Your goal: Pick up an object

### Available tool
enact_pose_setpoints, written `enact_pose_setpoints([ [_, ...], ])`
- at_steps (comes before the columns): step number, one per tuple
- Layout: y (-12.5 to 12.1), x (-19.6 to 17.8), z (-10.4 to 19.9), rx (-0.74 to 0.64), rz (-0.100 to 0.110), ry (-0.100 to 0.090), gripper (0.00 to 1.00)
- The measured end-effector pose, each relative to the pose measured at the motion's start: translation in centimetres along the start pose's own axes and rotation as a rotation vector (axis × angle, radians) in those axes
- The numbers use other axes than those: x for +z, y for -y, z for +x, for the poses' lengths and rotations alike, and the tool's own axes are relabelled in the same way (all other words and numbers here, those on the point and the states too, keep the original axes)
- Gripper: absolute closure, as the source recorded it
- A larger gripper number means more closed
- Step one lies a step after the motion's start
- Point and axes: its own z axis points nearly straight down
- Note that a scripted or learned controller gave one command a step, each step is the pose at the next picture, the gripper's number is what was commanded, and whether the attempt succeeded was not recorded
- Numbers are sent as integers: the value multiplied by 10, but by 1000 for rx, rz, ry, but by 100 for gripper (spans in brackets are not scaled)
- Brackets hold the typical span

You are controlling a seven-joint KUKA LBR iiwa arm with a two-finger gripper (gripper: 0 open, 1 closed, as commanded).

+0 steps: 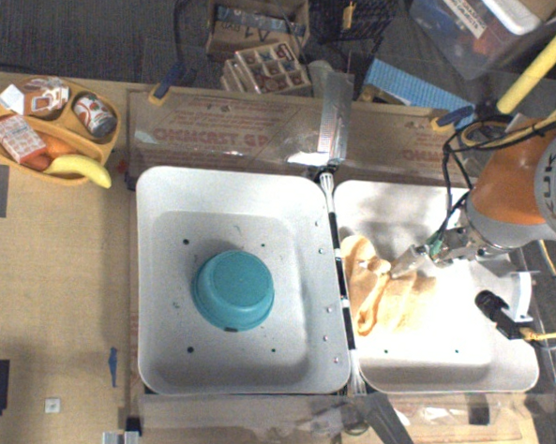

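Camera view: the jaws (pixel 409 264) touch the floppy yellow cloth (pixel 379 286) in the right bin (pixel 494 370); I cannot tell their state. It looks soft and light; pinch a raised fold.

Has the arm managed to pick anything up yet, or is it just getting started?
Nothing looks lifted yet. The teal bowl sits upside down in the left bin, apart from the arm. The gripper is down in the right bin, at the edge of the yellow cloth, which lies on the bin floor. Whether it has caught the cloth is unclear. Gripping and raising something remain.
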Motion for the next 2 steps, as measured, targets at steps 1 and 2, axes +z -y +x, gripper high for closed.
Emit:
enact_pose_setpoints([
  [1,-20,0,16,-44,-2,3,0],
  [2,-14,-1,50,-202,0,-1,0],
])
